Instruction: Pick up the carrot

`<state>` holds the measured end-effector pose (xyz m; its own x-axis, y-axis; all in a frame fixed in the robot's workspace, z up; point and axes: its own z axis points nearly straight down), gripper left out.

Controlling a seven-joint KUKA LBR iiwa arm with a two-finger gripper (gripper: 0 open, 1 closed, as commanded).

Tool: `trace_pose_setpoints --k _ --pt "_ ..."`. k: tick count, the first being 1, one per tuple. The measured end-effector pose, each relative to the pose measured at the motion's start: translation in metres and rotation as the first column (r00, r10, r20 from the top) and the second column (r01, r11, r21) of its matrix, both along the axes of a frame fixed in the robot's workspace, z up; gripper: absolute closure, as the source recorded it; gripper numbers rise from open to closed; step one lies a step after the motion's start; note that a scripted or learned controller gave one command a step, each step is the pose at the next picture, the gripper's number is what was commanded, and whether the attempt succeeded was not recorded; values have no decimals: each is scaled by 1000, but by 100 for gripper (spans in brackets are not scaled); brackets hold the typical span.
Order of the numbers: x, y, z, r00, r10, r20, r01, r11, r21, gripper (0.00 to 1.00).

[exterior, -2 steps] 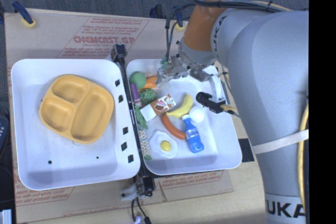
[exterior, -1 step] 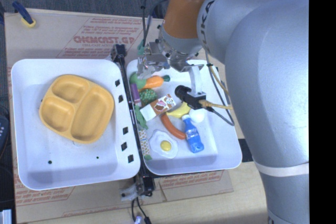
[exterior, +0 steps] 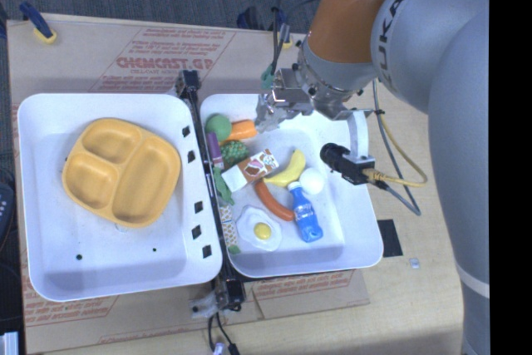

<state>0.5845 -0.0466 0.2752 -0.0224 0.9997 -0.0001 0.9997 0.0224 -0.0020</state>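
Where the right bin (exterior: 357, 249) lies nearest, a fried egg (exterior: 259, 231) and a blue bottle (exterior: 306, 217) are seen, with a sausage (exterior: 273, 200) and banana (exterior: 288, 170) just behind. The yellow divided plate (exterior: 121, 171) is set in the left bin (exterior: 37, 262). Farther back, the carrot (exterior: 243, 129) is found beside a green vegetable (exterior: 219, 126), against the far wall. The pincer (exterior: 273, 108) is placed just beside the carrot; its opening cannot be told.
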Motion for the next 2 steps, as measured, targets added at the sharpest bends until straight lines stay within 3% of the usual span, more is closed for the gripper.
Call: trace_pose_setpoints --k 1,2 --pt "-107 6 -84 971 -239 -5 239 971 0 100" --pt "-106 -37 -22 998 60 0 -60 998 0 100"
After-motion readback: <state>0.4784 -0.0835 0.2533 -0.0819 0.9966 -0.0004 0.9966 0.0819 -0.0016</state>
